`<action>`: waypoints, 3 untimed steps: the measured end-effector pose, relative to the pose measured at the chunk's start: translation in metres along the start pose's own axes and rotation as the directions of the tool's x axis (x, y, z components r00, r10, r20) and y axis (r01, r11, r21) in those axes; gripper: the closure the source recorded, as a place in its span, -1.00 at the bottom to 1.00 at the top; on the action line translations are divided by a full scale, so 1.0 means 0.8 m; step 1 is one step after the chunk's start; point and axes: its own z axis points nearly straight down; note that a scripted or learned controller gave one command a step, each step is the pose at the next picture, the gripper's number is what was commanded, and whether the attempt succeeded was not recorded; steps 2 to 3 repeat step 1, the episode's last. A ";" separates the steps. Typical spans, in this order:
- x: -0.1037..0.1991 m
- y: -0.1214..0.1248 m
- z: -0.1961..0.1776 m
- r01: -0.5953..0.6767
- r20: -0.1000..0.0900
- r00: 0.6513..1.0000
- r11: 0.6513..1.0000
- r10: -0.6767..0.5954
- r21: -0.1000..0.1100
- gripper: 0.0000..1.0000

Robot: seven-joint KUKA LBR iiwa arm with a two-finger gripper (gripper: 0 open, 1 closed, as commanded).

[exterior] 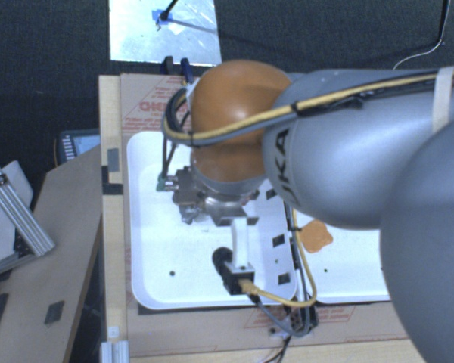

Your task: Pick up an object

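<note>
A robotics lab or test cell. A grey industrial arm (348,157) with exposed cabling reaches over a shallow white bin (147,225) set on a plywood bench (76,225), with aluminium framing (15,210) and black backdrop cloth (45,51) around.

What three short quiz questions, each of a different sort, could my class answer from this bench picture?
1. True or false: the arm reaches over the left bin.
2. Which colour is the flat object lying beside the arm? A) blue B) orange C) green
3. Fill in: the yellow cable runs across the orange ____ of the arm.

Key: 1 true; 2 B; 3 band.
</note>
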 end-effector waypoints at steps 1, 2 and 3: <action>-0.001 0.006 -0.005 -0.004 -0.003 1.000 1.000 0.004 -0.011 -1.00; -0.001 0.006 -0.005 -0.004 -0.003 1.000 1.000 0.004 -0.011 -1.00; -0.001 0.006 -0.005 -0.004 -0.003 1.000 1.000 0.004 -0.011 -1.00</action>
